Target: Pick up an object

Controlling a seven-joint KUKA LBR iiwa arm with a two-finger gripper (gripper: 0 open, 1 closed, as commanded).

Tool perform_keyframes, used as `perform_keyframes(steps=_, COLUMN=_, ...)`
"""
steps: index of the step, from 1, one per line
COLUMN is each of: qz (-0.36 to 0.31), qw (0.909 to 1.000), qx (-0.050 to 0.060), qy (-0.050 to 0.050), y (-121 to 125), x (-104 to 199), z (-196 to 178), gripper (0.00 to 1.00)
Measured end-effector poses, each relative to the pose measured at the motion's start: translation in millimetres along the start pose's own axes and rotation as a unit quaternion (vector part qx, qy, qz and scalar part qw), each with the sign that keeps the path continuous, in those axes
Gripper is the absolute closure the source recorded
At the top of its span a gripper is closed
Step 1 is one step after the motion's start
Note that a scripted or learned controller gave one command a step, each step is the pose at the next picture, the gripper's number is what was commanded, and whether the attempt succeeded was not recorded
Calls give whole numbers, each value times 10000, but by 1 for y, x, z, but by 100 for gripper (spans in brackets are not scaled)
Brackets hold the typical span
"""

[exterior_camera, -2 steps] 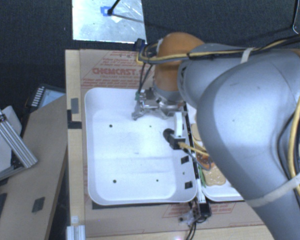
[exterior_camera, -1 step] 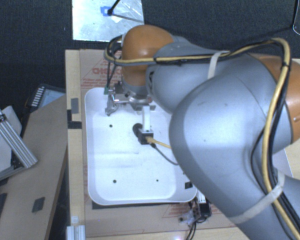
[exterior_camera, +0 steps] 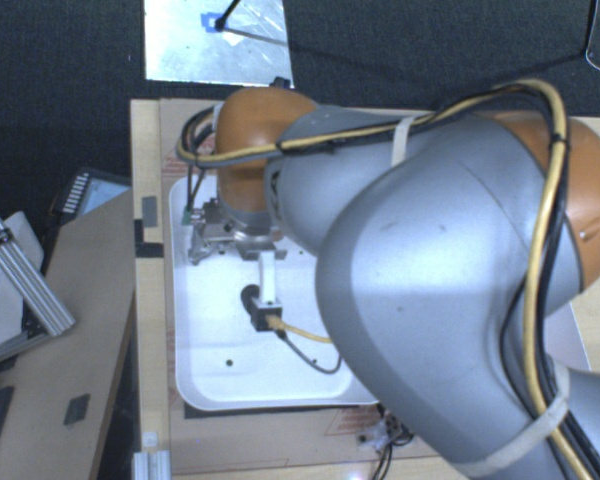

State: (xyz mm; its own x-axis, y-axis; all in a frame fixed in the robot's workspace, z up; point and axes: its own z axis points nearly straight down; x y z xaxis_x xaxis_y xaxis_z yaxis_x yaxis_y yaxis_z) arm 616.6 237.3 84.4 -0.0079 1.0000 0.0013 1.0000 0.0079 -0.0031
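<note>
My grey arm with its orange band [exterior_camera: 255,128] reaches across from the right and covers most of the bench. The gripper [exterior_camera: 204,236] hangs low over the far left part of the left white bin [exterior_camera: 215,378], close to the bin's left wall. The wrist hides what is under the gripper. A tiny dark speck [exterior_camera: 229,361] lies on the bin floor near the front. The arm hides the right bin.
A shiny silver sheet [exterior_camera: 215,23] lies on the dark floor beyond the bench. At the left stand a slanted aluminium rail [exterior_camera: 25,273] and a dark flat device [exterior_camera: 80,193]. The bench's wooden rim [exterior_camera: 150,348] borders the bin.
</note>
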Motion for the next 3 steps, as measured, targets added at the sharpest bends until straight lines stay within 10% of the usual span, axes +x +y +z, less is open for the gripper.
perform_keyframes(steps=1, qz=6, qw=10000, qx=-26, qy=4, y=3, x=-2, z=-12, gripper=100)
perform_keyframes(steps=3, qz=13, qw=10000, qx=-30, qy=6, y=-1, x=-3, z=-55, gripper=100)
